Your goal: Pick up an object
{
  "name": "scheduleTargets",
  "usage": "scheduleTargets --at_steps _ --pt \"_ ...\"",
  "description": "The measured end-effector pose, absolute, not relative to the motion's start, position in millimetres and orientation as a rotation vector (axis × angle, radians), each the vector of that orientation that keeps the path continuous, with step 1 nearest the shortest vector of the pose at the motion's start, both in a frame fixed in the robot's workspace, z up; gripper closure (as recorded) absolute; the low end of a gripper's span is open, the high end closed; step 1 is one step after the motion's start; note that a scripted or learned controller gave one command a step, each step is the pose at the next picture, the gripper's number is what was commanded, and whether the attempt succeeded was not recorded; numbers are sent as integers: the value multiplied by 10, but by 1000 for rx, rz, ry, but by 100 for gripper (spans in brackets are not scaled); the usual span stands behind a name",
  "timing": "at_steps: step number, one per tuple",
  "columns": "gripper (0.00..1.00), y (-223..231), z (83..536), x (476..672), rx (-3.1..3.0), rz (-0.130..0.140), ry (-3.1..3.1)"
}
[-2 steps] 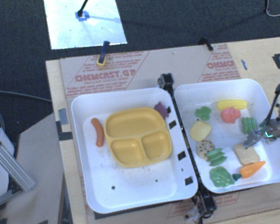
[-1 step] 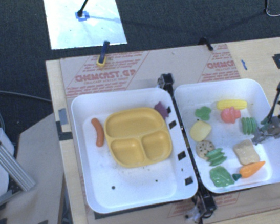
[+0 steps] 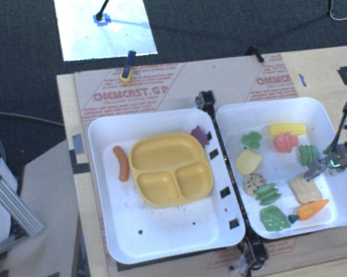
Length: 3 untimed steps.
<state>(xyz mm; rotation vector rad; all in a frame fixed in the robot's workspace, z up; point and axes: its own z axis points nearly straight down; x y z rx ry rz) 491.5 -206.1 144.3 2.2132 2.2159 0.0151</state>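
Toast slice [image 3: 305, 190] lies in the right bin [image 3: 337, 143]; the hand [image 3: 322, 167] hovers just above it, finger state impossible to tell.

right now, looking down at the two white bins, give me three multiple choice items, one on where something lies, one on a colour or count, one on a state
1. Where does the orange-brown toy sausage lie?
A. in the left white bin, left of the yellow three-compartment plastic tray
B. inside a tray compartment
C. in the right white bin

2. What colour is the toy carrot's body near the right bin's front edge?
A. purple
B. orange
C. blue

3. How does the yellow tray sit?
A. flipped upside down
B. leaning on end against the bin wall
C. flat, compartments facing up

Answers:
1 A: the sausage rests on the bin floor beside the tray's left rim.
2 B: its body is orange, with a green stub at one end.
3 C: all three hollows show from above.
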Motion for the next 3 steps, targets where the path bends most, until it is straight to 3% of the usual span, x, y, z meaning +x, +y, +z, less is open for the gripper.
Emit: scheduleTargets --at_steps 1,2,3 --pt "0 -1840 1258 5555 2209 6 2229" --pt "0 -2065 819 4822 2230 -5 2221" --pt "0 -2074 1625 4887 2210 6 2220"
